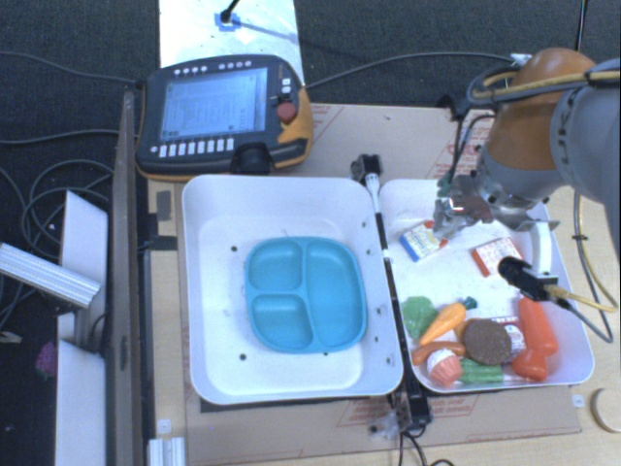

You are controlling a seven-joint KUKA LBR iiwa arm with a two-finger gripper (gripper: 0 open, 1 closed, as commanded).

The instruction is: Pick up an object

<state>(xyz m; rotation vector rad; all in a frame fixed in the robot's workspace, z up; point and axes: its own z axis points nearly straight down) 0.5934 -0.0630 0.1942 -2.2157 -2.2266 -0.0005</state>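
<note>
Cupcake (442,365): ridged, pink-topped | tray (306,294): smooth blue plastic | pincer (448,216): seemingly over small carton (421,241), grip unclear

Grey arm (582,124) reaches in over the right bin (572,362) from its far right side, orange band (534,85) above the wrist. Gripper (448,223) points down over the bin's far-left part, close above the bin floor.

You saw smooth, faintly glossy white plastic in both bins (209,260), a matt blue plastic divided plate (305,294), shiny plastic toy food (482,343), a brushed grey metal arm (582,134) and rough brown cardboard (408,144) beneath.
</note>
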